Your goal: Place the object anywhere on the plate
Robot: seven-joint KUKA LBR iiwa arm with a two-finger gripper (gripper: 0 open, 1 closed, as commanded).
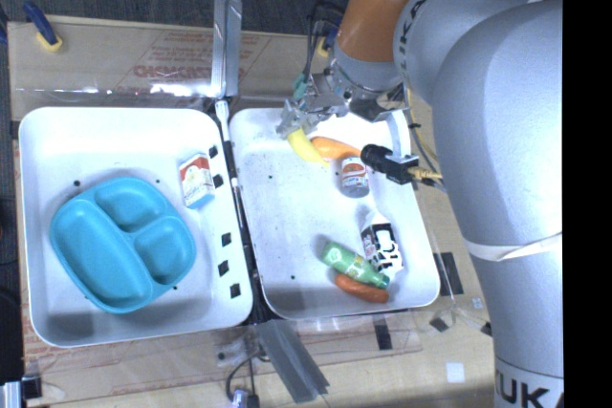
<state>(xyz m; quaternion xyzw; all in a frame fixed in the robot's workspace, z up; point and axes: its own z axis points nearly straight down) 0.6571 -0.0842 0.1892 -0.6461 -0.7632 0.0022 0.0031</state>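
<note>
From the overhead camera view you see the end effector (304, 115) low over the far corner of the right bin (287, 291); whether it is wide or narrow you cannot tell. Just beside it, toward the bin's middle, lies a yellow banana (302, 146) touching an orange toy (335, 147), with a small can (353, 177) next to them. Farther toward you sit a black-and-white bottle (382, 246), a green packet (352, 264) and a carrot (361, 288). Well off to its side, in the left bin (57, 134), rests the blue divided plate (121, 243) beside a small carton (196, 180).
</note>
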